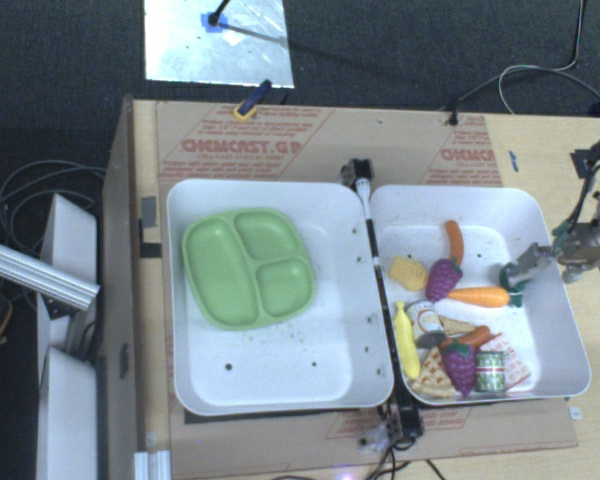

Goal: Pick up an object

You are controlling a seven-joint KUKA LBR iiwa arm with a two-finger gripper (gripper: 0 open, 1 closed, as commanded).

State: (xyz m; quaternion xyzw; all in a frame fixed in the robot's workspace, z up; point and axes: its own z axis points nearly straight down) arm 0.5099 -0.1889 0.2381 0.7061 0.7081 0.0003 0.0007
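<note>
The right bin holds several toy foods: a small orange sausage, a yellow corn piece, purple grapes, an orange carrot, a banana, a waffle wedge, more purple grapes and a green-labelled can. My gripper reaches in over the bin's right rim and sits just right of the carrot's tip. Nothing shows between its fingers.
The left bin carries a green divided plate. A clamp sits at the back where the two bins meet. Cardboard lies under the bins, and a silver sheet lies on the floor behind the bench.
</note>
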